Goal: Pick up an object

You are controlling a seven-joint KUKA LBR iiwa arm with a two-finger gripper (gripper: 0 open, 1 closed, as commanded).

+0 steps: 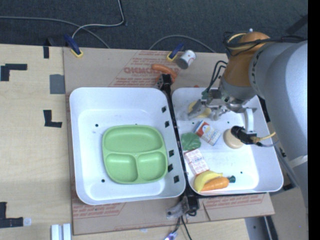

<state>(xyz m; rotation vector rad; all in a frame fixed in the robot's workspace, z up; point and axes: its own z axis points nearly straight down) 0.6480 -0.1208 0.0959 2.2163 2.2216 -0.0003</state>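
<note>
Arm (280, 79) reaching in from right, bent down, end effector (206, 109) low

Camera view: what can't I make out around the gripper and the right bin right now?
- Gripper, camera view: too blurred to tell its state or whether it touches anything.
- Yellow item beside it: blurred, identity unclear.
- Right bin: upper right part hidden by the arm.
- Small carton and flat packet: print too small to read.

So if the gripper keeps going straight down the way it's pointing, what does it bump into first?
Probably the white floor of the right bin. The gripper hangs over a bare patch near the far rim. The small red and white carton lies a little nearer the camera, likely just off that line, though depth is hard to judge.
</note>
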